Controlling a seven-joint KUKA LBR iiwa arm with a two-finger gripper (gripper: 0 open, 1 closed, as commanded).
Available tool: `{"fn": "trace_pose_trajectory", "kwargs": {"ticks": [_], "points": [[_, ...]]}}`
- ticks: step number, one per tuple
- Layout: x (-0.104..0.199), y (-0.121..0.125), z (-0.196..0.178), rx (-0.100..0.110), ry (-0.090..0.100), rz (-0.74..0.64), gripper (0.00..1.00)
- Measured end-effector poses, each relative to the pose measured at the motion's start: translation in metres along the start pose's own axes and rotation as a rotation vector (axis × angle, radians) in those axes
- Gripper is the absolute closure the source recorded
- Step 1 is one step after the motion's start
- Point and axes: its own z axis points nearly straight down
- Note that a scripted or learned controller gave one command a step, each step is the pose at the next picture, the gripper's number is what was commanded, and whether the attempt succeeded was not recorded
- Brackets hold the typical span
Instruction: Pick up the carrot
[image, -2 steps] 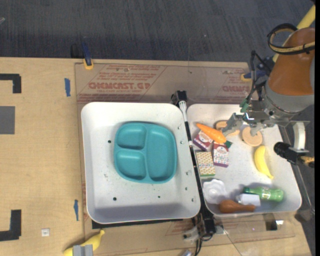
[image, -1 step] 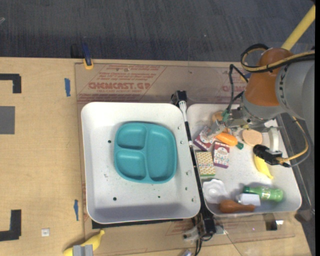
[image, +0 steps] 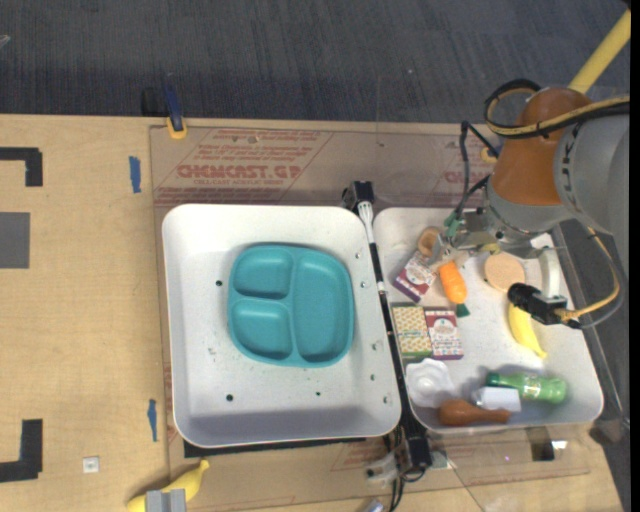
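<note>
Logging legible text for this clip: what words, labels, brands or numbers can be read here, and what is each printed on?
"CHEMCAST GP" or near it, in faint red print on the brown cardboard sheet behind the left bin; the letters are blurred, so the reading is unsure.
Smaller red lines above and below it: too blurred to read.
Small boxes and purple packet in the right bin: print too small to read.
Green bottle: label unreadable.

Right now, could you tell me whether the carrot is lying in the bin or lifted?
Apparently lying: the carrot rests on the right bin's floor beside a small packet, below the gripper.
</note>
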Motion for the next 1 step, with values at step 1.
{"fn": "trace_pose_trajectory", "kwargs": {"ticks": [1], "points": [[0.0714,0.0461,-0.0709,0.019,0.001,0.149,1.00]]}}
